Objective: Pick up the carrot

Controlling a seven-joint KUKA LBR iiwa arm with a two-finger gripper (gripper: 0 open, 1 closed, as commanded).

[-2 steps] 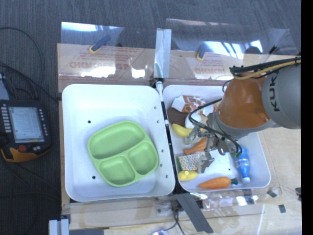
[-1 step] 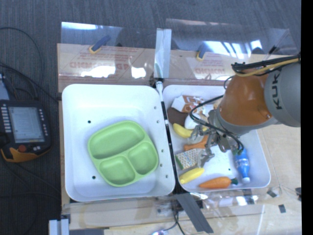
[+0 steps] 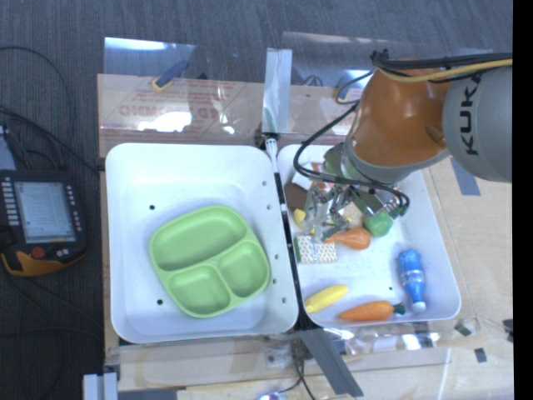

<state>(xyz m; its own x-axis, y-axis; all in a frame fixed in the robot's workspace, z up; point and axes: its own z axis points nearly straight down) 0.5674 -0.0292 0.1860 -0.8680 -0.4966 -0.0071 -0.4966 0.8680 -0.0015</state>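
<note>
Nearest the camera, along the front wall of the right bin [image 3: 445,302], lies a carrot [image 3: 366,311], orange with a green stub at its right end, flat on the bin floor and apart from the arm. Just to its left is a yellow banana [image 3: 326,297], and to its right a blue bottle [image 3: 411,279] stands close by.

Further back in the same bin the hand [image 3: 326,215] is down low among a cluster of things: a patterned square packet [image 3: 317,251], a second orange carrot-like piece [image 3: 353,239] just right of it, and a green block [image 3: 379,223] beside that. The metal parts of the hand are tangled visually with cables and these items, so I cannot tell how far it is parted or whether anything sits in it; nothing is plainly seen gripped.

The left bin [image 3: 133,223] carries a green divided plate [image 3: 210,261].

As for progress, I judge the pick not yet done: both orange pieces rest on the bin floor. The hand seems placed near the upper one, so a grasp attempt there may be in hand, with lifting left to do.
</note>
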